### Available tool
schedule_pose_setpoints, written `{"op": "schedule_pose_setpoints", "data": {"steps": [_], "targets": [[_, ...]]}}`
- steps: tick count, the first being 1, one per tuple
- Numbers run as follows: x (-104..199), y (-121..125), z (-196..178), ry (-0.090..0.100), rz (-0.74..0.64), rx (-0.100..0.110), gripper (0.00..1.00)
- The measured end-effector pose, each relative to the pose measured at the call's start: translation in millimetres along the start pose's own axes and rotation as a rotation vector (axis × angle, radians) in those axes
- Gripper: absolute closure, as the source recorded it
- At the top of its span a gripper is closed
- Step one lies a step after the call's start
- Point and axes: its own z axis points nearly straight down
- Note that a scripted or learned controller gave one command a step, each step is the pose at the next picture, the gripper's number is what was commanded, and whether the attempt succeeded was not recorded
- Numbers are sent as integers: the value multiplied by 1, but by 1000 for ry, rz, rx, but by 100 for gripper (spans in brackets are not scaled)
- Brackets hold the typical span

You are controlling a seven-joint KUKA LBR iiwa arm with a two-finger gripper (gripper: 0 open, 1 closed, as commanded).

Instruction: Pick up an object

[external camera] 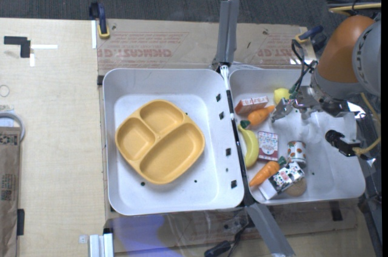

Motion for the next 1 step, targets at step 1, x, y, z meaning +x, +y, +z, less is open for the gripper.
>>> {"op": "schedule_pose_setpoints", "data": {"steps": [1], "targets": [[0,55,-2,-2,-315,-3,0]]}}
